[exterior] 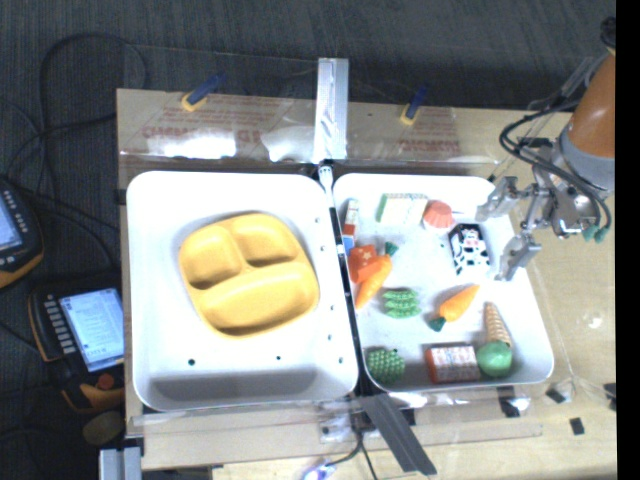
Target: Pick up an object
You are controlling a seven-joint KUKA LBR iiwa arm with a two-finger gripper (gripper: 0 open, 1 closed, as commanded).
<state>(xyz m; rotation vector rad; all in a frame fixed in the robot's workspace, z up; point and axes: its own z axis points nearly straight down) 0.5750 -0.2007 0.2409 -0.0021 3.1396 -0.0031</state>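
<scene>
- End effector hangs over the right edge of the right bin. Its two fingers are spread apart, with nothing between them, so it looks ready to grab.
- The grey arm comes in from the right side of that bin.
- Closest to the end effector is a small black-and-white cow toy, just to its left inside the bin. I think that is the easiest thing to pick, because it stands a bit apart from the rest.
- Lower in the bin lie a toy carrot, an ice cream cone and a green ball touching the cone.
- A red can lies near the bin's front wall, beside the ball.
- Orange and green toy veggies sit packed against the bin's left wall, so they would be harder to grab.
- Left of the right bin, the other bin holds a yellow tray lying flat.
- Both bins sit side by side on the worktop.
</scene>
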